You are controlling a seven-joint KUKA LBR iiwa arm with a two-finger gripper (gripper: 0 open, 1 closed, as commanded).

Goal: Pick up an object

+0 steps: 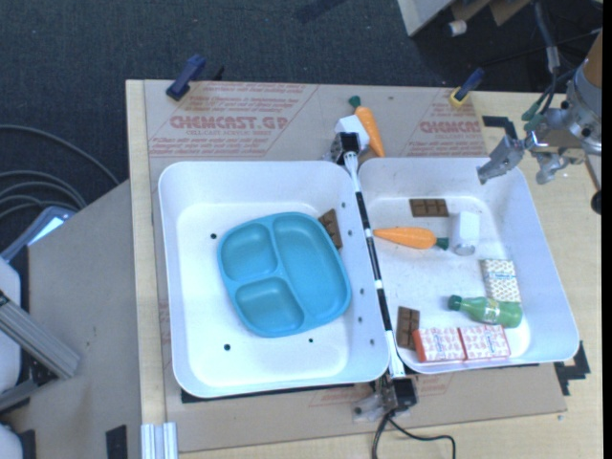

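The hand (524,156) hangs over the far right corner of the right bin (545,256), its fingers spread wide with nothing between them. In that bin lie a chocolate bar (429,207) at the far side, a carrot (406,238) and a white cup (467,231) mid-bin, a bottle (488,310) nearer, and a red box (463,344) and a second chocolate bar (407,326) at the near edge. The left bin (186,208) holds a blue tray (282,273); another carrot (369,130) lies on the table (239,113) beyond the bins.
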